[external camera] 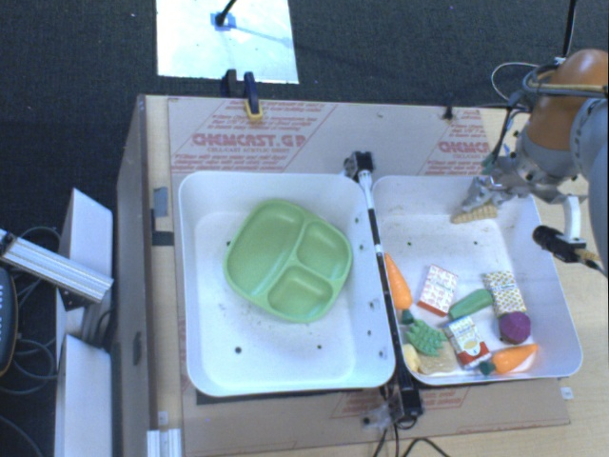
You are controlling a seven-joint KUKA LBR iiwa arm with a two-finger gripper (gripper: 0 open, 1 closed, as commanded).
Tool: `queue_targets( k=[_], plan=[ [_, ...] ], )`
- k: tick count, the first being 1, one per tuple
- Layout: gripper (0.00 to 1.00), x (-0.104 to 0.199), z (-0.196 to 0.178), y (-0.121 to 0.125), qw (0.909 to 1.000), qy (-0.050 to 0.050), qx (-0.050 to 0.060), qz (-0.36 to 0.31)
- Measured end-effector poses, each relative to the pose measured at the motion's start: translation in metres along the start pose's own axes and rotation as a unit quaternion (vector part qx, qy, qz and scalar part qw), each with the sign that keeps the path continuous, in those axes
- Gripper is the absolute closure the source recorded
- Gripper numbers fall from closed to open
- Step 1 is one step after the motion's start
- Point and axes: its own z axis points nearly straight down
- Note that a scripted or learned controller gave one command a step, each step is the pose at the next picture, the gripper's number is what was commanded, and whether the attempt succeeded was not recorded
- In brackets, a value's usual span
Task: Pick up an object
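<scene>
My arm: grey with the orange band [569, 72], reaching in from the right over the far corner of the right bin [561, 298].
My gripper [483, 196]: low over the far part of the right bin, tilted toward the left.
My fingers: I cannot tell whether they are apart or together; they blur into one pale shape.
Tan piece [474, 215]: a flat, ridged, biscuit-coloured thing lying just beneath my gripper tip; whether I am touching it I cannot tell.
Other things in the right bin: a carrot [397, 283] along the left wall, a red-and-white packet [439, 289], a green pod [471, 304], a patterned block [503, 292], a purple ball [515, 327], a small carton [467, 340], a second carrot [512, 358] at the near wall, a leafy green toy [422, 335] on a pale slice.
Left bin [214, 350]: holds a green divided plate [288, 261], lying flat near its middle, well apart from my gripper.
</scene>
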Motion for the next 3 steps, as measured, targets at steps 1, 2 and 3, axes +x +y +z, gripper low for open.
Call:
queue_targets(
  k=[1, 2, 3],
  plan=[
    [1.0, 0.054, -0.048, -0.099, 1.0, 0.002, 0.009, 0.003],
    [0.0, 0.053, -0.047, -0.1, 0.9999, 0.002, 0.01, 0.003],
    [0.0, 0.016, 0.02, -0.041, 0.9999, 0.002, 0.01, 0.003]
  ],
)
